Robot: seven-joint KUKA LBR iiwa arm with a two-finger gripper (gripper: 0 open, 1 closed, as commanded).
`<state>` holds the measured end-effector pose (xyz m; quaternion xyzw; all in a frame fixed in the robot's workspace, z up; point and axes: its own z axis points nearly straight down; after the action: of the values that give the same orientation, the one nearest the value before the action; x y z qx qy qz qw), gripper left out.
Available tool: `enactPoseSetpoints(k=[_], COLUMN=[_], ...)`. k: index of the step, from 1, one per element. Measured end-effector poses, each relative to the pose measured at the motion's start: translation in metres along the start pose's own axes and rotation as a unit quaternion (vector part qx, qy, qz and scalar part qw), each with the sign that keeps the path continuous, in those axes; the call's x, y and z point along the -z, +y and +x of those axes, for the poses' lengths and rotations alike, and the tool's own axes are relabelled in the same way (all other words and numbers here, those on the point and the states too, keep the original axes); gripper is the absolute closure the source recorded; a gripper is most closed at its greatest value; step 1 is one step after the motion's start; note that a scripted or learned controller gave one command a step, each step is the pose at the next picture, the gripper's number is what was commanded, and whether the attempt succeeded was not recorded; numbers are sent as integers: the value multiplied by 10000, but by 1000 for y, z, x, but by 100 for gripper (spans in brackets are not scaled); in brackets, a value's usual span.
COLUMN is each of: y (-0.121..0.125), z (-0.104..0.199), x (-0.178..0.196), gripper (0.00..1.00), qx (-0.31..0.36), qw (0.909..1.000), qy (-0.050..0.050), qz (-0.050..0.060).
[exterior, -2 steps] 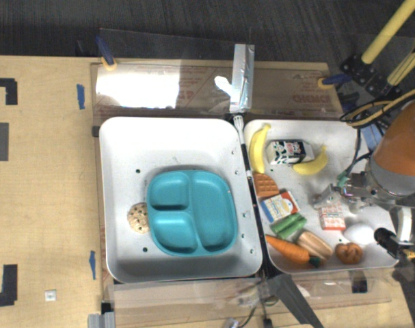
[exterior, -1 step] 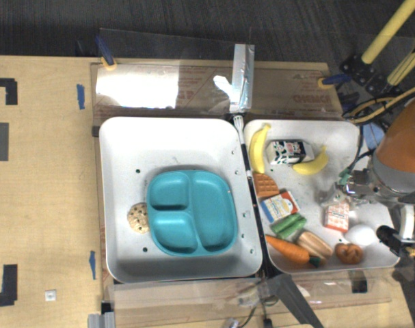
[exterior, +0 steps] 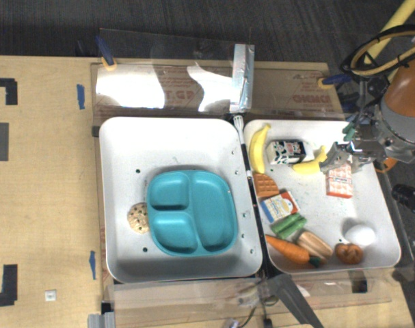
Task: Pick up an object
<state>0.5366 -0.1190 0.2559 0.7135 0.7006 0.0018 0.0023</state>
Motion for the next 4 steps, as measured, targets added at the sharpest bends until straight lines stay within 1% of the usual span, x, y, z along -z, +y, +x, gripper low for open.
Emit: enactPoseSetpoints(k=[1, 2, 3, 4], y=[16, 16, -25, 39], z=[51, 50, 16, 9], x=[-12, -11, -112, -153], gripper=[100, 0, 0, 0], qx=[520, 513, 631, 833], qw=[9986, 9987, 9980, 9965], qy=[3, 0, 7, 0], qz=[37, 32, 79, 0])
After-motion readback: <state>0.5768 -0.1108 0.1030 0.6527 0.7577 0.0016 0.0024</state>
